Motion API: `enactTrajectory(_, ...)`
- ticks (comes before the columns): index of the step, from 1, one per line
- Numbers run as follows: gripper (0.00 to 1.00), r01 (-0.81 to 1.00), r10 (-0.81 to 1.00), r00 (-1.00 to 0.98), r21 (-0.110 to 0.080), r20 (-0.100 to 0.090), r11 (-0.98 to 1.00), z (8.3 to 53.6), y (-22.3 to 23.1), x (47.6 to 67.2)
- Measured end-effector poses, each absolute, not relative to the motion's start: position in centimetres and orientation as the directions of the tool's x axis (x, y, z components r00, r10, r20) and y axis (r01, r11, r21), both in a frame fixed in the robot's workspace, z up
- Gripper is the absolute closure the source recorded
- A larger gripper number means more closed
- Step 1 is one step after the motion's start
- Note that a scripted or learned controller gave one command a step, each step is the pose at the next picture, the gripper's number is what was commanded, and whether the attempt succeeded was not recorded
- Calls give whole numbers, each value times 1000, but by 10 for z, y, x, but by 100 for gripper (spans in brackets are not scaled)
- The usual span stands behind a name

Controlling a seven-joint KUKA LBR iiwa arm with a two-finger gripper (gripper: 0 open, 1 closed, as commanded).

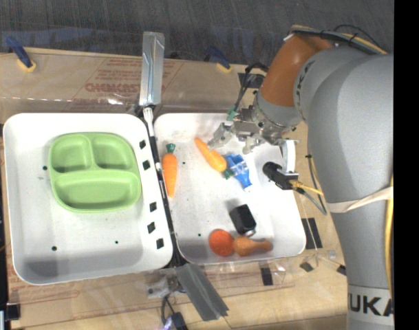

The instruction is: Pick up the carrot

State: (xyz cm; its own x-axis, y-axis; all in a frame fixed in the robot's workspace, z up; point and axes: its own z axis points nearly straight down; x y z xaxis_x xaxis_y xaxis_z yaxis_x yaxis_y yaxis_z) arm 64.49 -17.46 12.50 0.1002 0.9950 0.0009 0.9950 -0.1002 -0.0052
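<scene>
A green tray (94, 170) sits in the far-left bin, well left of the end effector (238, 133). The carrot (169, 173) lies lower left of it by the divider. Whether the end effector is apart or together, I cannot tell

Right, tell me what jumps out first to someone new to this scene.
The big grey arm with its orange band fills the right side, its gripper over the back of the right bin. Next comes the green divided plate, alone in the left bin. Then the orange things in the right bin: a carrot against the left wall and another carrot beside the gripper.
</scene>
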Motion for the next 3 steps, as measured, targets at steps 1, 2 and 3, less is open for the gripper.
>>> enactTrajectory(1, 0, 994, 994, 110, -5, 0, -110, 91, -154, 624)
enactTrajectory(2, 100, 994, 994, 107, -6, 0, -107, 101, -154, 625)
enactTrajectory(3, 100, 997, 997, -82, 1, 1, 82, 194, -55, 658)
